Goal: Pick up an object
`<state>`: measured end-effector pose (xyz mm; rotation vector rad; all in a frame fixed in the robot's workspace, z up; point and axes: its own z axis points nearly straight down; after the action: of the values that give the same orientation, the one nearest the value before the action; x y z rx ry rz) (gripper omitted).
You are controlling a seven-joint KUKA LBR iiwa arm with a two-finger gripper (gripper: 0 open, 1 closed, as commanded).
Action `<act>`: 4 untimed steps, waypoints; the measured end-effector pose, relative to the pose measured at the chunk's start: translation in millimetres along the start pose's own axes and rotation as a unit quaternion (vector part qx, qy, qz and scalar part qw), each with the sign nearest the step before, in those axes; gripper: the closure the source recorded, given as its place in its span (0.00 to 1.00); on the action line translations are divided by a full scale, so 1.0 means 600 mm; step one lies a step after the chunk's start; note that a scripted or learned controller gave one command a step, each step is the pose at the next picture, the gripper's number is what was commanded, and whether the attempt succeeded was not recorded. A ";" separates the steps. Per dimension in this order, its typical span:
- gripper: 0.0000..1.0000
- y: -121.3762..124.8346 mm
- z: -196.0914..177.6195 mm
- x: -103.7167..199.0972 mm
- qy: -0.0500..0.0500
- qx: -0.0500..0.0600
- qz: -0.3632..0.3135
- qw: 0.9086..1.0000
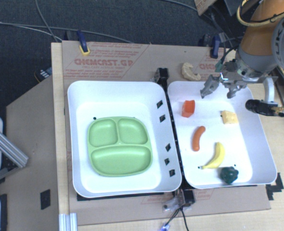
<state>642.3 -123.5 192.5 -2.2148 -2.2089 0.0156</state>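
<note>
In the right bin [257,143] lie an orange-red block [188,108], a pale yellow chunk [228,117], a red-orange sausage [198,138], a yellow banana [216,156] and a dark green piece [228,175]. My gripper [220,88] hangs over the bin's far edge, above and to the right of the orange-red block. Its two fingers stand apart, open, with nothing between them.
The left bin [79,129] holds a green three-section plate [119,146]. A beige curved object [190,71] lies on the cardboard behind the right bin. Black clips sit along the divider between the bins. Blue clamps hold the cardboard's far edge.
</note>
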 end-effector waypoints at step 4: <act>1.00 0.002 0.101 -0.008 -0.001 -0.010 -0.001 1.000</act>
<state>642.5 -128.4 132.1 -2.2230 -2.2230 -0.0041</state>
